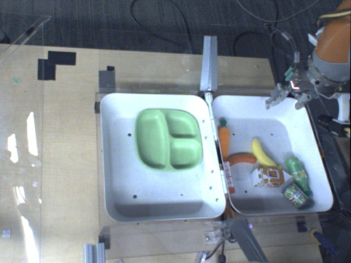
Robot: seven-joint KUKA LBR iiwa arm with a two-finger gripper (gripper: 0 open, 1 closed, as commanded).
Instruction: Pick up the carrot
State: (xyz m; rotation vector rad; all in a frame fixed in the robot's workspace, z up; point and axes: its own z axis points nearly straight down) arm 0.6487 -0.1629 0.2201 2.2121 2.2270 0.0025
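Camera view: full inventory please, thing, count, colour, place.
bins: 2, white, side by side on the bench
divided tray: 1, light green, left bin
carrot: 1, orange with green top, right bin against its left wall
sausage: 1, red-orange, right bin, beside the carrot's lower end
banana: 1, yellow, middle of right bin
carton: 1, white and orange, right bin, below the banana
green items: 2, right bin, lower right corner
cables: several, dark, on the floor above the bench
tool: 1, grey, over the right bin's top edge, nothing between its fingers

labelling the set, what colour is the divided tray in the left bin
Light green, in the camera view: the divided tray.
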